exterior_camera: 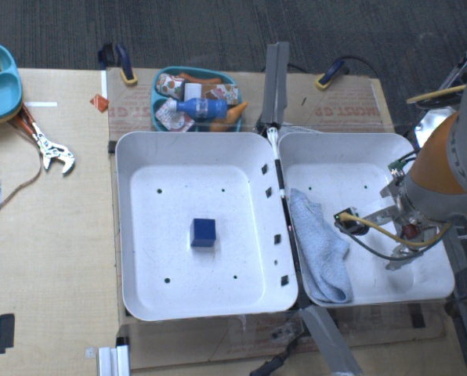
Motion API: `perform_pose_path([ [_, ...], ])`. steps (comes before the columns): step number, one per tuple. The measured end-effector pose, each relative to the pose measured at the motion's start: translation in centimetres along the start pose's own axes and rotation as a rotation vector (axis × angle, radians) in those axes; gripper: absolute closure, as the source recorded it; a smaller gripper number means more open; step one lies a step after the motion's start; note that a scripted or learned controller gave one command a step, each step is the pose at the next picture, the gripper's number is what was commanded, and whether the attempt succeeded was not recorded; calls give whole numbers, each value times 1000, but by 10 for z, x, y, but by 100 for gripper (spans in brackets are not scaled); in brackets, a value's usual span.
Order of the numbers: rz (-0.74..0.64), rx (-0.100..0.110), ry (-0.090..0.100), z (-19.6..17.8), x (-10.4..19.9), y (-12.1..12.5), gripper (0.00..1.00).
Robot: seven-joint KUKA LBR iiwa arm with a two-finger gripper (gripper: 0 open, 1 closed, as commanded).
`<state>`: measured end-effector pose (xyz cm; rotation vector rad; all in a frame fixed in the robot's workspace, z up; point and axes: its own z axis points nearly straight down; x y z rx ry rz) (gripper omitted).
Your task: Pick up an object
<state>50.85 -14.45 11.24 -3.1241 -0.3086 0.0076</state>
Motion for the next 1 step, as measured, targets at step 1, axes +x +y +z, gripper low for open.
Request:
perform_pose_path([
  [1, -65, -2, 1, -19, 45, -14, 0],
])
